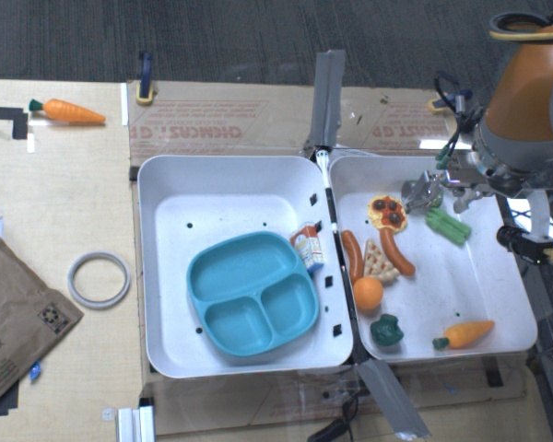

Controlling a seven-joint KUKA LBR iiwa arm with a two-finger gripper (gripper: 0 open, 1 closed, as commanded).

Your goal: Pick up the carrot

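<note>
Carrot (pixel 467 333) lies in the near right corner of the right bin (pixel 498 274), apart from the arm.
Gripper (pixel 428 191) hangs over the far side of that bin, just beside a green piece (pixel 447 226) and a small pizza (pixel 386 212); how wide it stands I cannot tell. A second carrot (pixel 66 111) lies far left on the bench (pixel 55 210). The left bin (pixel 166 210) holds a blue tray (pixel 252 293).

Orange carrot (pixel 464 334) lies flat in right bin's (pixel 498 274) near corner.
</note>
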